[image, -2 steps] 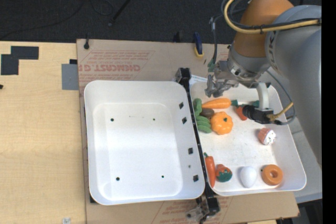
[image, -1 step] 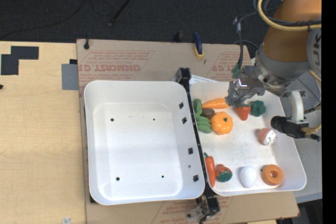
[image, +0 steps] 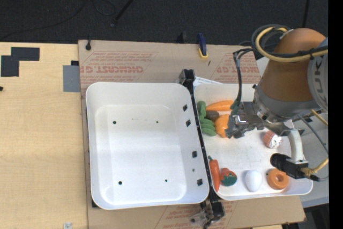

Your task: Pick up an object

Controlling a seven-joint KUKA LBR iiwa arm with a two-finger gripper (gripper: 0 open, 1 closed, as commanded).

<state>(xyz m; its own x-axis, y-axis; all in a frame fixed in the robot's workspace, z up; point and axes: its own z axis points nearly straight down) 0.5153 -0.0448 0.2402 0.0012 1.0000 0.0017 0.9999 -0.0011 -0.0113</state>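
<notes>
My gripper [image: 235, 129] is down in the right bin [image: 244, 150], at its upper middle. It sits right beside an orange piece [image: 221, 125], touching or nearly touching its right side. Just above lies an orange carrot [image: 220, 106]. Left of these, green pods [image: 204, 118] and a small brown piece [image: 213, 115] lie along the bin's left wall. The wrist and the grey arm with its orange band [image: 292, 75] hide the bin's upper right part.
Along the right bin's front lie a red chili-like piece [image: 215, 172], a red and green fruit [image: 229, 177], a white egg [image: 252, 180] and an orange ring [image: 277, 179]. A red-and-white piece [image: 271, 140] lies at the right. The left bin [image: 99, 115] adjoins.
</notes>
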